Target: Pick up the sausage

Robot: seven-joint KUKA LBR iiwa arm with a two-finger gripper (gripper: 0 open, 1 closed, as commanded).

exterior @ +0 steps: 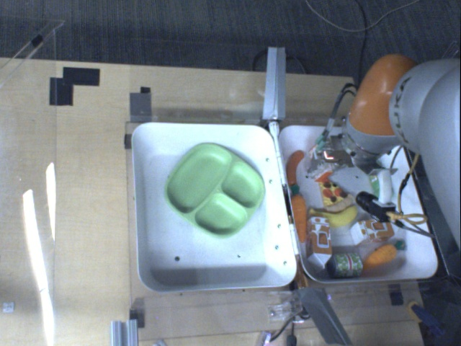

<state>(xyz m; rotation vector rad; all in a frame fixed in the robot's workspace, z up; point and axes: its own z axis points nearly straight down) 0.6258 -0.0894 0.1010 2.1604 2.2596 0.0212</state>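
Camera view, looking down at a slant. The arm (pixel 418 107) comes in from the right, grey w/ orange band, and its wrist hangs over the back part of the right bin (pixel 425 265). Gripper (pixel 322 157) sits low inside that bin, near the back-left corner; can't tell if it's released or clenched, the tip is lost among clutter and cabling.

Room to move: right bin is crowded. Toys fill most of its floor, w/ little bare white left except a strip along the right wall and front corner. The divider rail (pixel 274 85) runs between the two bins and the sausage lies close against that side, so approach from the left is tight. Left bin (pixel 151 251) has wide open floor around a green divided plate (pixel 216 187), three compartments, sitting roughly mid-bin.

Sausage (pixel 294 166): reddish-brown, short, rounded ends, lying lengthwise along the right bin's left wall, near the back. Just left of the gripper, not between any fingers as far as seen. Right in front of it, an orange carrot (pixel 298 217) lies along the same wall, nearly end to end w/ it.

Other items in right bin: a banana (pixel 340 217) mid-bin, a small green can (pixel 346 265) at the front, another orange carrot-like piece (pixel 382 256) beside it, plus small printed cartons.

Surface: light wood bench (pixel 79 215), glare streaks at left, black tape marks (pixel 72 83) at back-left. Dark carpet (pixel 180 13) beyond, w/ a loose cable (pixel 346 6).
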